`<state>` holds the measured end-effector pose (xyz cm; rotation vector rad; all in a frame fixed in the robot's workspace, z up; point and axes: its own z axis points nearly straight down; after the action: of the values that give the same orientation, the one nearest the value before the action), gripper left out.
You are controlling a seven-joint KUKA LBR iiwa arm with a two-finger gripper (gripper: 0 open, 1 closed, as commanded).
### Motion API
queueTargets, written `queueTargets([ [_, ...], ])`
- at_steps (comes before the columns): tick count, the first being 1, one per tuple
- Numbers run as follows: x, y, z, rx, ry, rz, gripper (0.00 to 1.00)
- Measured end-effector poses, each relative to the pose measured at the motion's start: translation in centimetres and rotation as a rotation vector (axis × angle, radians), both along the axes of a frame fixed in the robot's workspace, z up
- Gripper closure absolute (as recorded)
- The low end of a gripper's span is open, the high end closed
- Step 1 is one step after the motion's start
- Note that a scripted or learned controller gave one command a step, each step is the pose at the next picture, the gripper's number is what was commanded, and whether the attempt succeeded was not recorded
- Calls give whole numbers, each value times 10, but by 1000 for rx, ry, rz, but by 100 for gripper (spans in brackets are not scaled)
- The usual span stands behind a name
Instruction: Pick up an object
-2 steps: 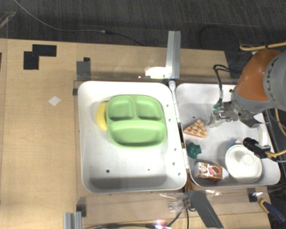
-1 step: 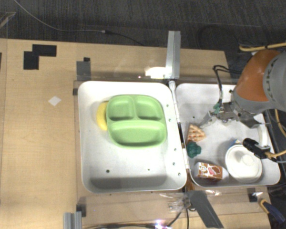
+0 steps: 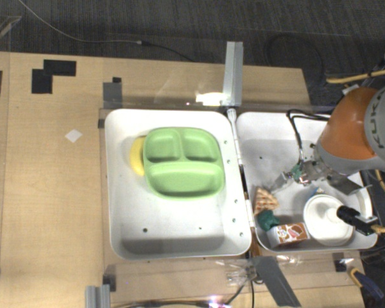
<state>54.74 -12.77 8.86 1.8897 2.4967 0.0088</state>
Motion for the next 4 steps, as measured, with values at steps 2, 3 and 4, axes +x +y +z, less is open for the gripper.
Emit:
queueTargets([
  [2, 3, -1, 13, -4, -10, 0, 0],
  [3, 38, -4, 112, -3, 4, 437, 0],
  [4, 62, 40, 46, -2, 6, 479, 0],
])
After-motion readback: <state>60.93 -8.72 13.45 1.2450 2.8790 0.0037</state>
